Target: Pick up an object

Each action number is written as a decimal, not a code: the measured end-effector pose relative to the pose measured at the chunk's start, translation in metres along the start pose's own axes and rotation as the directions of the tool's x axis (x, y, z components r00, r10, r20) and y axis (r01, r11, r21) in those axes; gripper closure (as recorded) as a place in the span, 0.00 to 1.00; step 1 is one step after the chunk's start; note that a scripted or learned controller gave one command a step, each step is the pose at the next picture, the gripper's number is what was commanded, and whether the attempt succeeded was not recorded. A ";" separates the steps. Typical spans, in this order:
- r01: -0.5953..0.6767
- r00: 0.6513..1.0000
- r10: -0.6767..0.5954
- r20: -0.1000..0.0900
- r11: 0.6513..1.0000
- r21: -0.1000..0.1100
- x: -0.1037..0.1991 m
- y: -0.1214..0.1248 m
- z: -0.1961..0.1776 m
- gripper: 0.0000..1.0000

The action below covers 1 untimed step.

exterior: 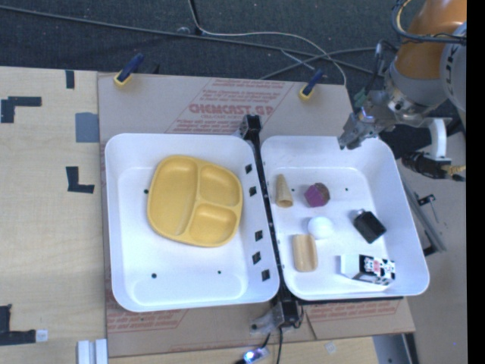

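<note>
The right bin (394, 174) holds several small objects: a tan cylinder (283, 191), a purple ball (317, 195), a white ball (320, 227), a black block (368, 225), a tan wooden block (304, 252) and a white printed box (369, 268). My gripper (353, 137) hangs over the far right corner of that bin, above its rim and apart from all the objects. Nothing shows between its fingers.
The left bin (125, 226) holds a yellow divided plate (195, 200). A black divider with clips (261, 203) runs between the bins. Blue and yellow clamps (129, 69) (311, 83) sit at the cardboard's far edge, and cables (250, 38) cross the dark floor behind.
</note>
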State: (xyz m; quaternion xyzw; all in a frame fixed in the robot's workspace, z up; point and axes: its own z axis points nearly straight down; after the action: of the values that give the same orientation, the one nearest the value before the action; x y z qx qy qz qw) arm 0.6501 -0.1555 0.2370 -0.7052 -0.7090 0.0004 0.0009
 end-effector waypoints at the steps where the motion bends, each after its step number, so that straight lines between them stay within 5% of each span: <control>1: 0.000 1.000 0.000 0.000 1.000 0.001 0.050 -0.012 0.012 1.00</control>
State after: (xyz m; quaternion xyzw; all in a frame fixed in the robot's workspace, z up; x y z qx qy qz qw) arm 0.6375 -0.1051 0.2251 -0.7054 -0.7089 0.0010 0.0012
